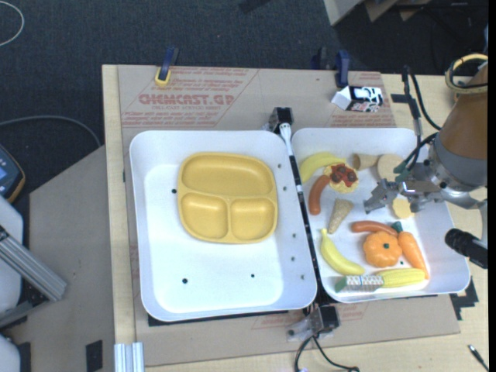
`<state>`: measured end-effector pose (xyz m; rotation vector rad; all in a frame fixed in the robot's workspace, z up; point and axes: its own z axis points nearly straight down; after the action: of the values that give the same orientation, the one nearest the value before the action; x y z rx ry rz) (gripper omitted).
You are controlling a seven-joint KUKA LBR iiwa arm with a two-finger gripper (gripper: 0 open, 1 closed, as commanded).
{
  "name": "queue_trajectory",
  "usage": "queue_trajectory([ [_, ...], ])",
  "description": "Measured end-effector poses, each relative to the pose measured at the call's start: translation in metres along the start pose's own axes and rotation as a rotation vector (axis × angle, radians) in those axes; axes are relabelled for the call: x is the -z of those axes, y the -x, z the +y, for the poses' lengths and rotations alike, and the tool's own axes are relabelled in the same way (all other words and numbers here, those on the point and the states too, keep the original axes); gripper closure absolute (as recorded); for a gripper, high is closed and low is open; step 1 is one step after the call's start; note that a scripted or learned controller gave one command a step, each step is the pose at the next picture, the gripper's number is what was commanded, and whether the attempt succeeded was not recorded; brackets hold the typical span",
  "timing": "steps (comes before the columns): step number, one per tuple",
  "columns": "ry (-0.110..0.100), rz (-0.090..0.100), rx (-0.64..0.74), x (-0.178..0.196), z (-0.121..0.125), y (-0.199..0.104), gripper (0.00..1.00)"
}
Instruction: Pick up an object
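Dark carpet surrounds a cardboard-topped bench (232,91) that bears two white bins side by side; nearest the camera in the right bin (457,279) lies a corn cob (395,279), with a banana (338,256) beside it, then an orange (380,250) touching a carrot (411,251) and a red chilli (373,226); further back sit a cone (337,215), a sausage (315,194), a second banana (318,164) and a small red-topped piece (343,176); the gripper (390,194) hangs low over the bin's middle right, its fingers apart with nothing between them, a pale round piece (401,207) just beside it; I judge this the approach step, so the next move calls for settling on one item and closing squarely; crowding is the hazard, since neighbours touch; the left bin (147,231) holds a yellow divided tray (228,196), well apart.
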<state>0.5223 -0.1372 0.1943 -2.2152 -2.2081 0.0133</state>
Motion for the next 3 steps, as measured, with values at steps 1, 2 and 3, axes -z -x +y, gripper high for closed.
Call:
queue_trajectory([
  [1,0.014,-0.002,0.003,0.007,0.003,0.000,0.00],
  [2,0.009,-0.001,0.002,-0.038,-0.002,-0.004,0.00],
  [3,0.014,-0.003,0.003,-0.097,0.004,0.001,0.00],
])
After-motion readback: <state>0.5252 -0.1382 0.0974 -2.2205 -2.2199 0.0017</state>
